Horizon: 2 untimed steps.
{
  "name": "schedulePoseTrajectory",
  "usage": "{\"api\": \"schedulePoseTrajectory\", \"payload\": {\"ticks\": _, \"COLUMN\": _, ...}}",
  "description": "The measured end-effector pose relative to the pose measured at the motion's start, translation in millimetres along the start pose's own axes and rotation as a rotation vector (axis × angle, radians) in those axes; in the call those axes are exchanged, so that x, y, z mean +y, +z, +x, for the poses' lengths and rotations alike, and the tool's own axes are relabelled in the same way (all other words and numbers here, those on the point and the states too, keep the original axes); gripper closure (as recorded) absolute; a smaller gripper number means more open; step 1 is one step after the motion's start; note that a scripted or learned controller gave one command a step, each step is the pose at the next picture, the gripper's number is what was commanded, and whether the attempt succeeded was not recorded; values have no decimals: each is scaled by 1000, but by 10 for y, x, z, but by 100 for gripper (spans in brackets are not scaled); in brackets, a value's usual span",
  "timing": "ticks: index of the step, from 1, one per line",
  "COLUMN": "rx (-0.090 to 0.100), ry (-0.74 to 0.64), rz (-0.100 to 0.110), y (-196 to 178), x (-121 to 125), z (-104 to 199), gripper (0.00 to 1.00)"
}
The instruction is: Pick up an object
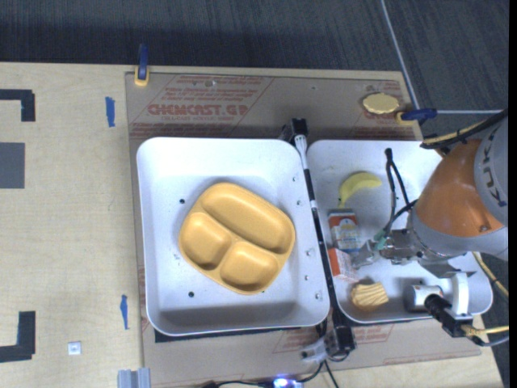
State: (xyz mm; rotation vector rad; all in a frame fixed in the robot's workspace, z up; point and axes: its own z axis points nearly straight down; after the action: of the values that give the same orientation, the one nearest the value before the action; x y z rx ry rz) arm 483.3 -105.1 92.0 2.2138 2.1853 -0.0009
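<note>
Grey arm reaches low into the right bin (404, 156), gripper (373, 247) at the small packet (346, 234); grip state: cannot tell. Banana (359, 186) and yellow ridged snack (369, 295) lie nearby. Step looks like grasp attempt; next needs closing, then lifting.

Yellow divided tray (235, 236) lying in left bin (161, 217); banana (359, 187), carton (344, 234) and ridged snack (369, 295) in right bin (404, 156), under arm (460, 204).
</note>
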Motion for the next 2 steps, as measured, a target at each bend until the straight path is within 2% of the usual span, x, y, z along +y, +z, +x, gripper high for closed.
{"api": "schedulePoseTrajectory", "payload": {"ticks": 2, "rx": 2, "ry": -2, "rz": 0, "y": 3, "x": 1, "z": -11, "gripper": 0}}
